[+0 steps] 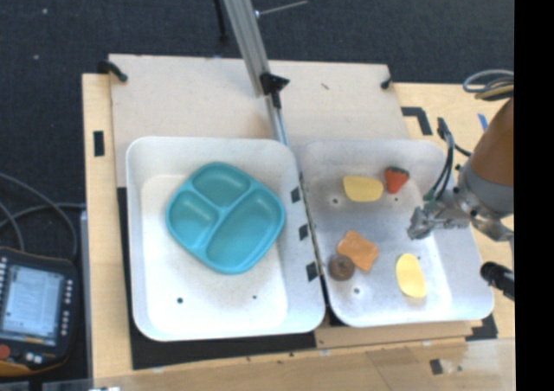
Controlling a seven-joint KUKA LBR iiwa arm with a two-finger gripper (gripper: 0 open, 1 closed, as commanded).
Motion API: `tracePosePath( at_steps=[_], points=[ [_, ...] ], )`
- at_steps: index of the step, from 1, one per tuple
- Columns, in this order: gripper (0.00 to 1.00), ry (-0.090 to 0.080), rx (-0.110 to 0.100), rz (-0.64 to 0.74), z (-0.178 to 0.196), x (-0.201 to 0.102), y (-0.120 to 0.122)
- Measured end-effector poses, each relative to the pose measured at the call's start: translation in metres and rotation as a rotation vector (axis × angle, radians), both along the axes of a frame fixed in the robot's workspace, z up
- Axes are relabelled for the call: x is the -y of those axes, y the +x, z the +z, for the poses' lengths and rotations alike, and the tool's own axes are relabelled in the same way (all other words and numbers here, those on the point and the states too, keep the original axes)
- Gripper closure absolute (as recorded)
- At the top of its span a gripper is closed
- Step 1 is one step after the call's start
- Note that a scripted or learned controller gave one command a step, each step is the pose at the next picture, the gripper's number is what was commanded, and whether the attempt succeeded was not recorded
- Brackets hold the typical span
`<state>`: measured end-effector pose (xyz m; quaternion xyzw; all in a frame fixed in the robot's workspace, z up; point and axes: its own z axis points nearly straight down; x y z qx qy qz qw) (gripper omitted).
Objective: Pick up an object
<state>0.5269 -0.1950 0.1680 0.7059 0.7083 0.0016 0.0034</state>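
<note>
The right bin holds several small objects. A yellow piece lies near the back, with a red strawberry-like item just right of it. An orange block sits in the middle, touching a small brown round piece at its lower left. A yellow oval lies toward the front right. My gripper hangs over the right part of this bin, between the red item and the yellow oval, right of the orange block. Nothing shows between its fingers.
The left bin carries a teal divided plate. A slanted aluminium post rises behind the bins, ending where they meet. Cables run along the arm at the right edge. A pendant screen sits at far left.
</note>
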Motion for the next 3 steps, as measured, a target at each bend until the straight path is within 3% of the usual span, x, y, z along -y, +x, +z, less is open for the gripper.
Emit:
tracePosePath(
  at_steps=[2, 3],
  points=[
    [1.0, -0.001, 0.001, 0.001, 0.096, 0.002, 0.002],
    [1.0, 0.003, -0.002, 0.004, 0.103, -0.045, 0.013]
  ],
)
